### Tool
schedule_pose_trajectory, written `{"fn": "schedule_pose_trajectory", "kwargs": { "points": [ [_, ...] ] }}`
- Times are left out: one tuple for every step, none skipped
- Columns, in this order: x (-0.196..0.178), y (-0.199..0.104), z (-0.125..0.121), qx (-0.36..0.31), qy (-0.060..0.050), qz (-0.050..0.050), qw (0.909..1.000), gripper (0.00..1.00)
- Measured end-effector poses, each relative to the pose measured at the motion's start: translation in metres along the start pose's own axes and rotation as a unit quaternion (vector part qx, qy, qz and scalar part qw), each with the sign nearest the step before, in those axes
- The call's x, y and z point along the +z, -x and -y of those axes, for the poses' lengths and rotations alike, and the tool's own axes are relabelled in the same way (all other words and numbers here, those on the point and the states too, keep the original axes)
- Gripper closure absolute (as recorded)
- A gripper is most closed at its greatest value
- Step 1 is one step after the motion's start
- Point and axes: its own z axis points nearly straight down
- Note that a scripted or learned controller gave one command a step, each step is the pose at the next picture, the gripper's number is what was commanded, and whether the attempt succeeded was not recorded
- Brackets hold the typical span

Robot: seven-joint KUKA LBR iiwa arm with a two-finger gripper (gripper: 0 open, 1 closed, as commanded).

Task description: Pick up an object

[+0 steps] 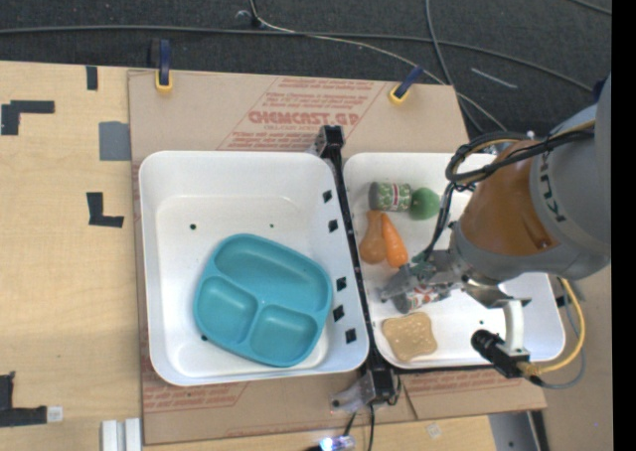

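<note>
The right bin [545, 348] holds several small items. A small can with a green and red label [392, 197] lies near the bin's far edge, and a green ball [426, 202] touches its right end. An orange carrot [395, 241] and a tan rounded piece [371, 241] lie side by side near the divider. A slice of toast [409, 336] rests at the front. My gripper [409, 289] is low in this bin, just below the carrot and above the toast. The arm's wrist covers much of it, and no object is seen in it.
The left bin [167, 191] holds a blue divided plate [261, 298]. A black divider strip [343, 240] runs between the bins. The arm's grey and orange body [517, 221] covers the right bin's right half. Cables trail over the dark floor behind.
</note>
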Motion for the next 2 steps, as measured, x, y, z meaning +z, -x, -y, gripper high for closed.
{"fn": "schedule_pose_trajectory", "kwargs": {
  "points": [
    [-0.060, 0.006, -0.007, 0.000, 0.000, 0.000, 1.0000, 1.00],
    [-0.107, 0.014, -0.005, 0.000, -0.001, 0.000, 1.0000, 1.00]
  ]
}}
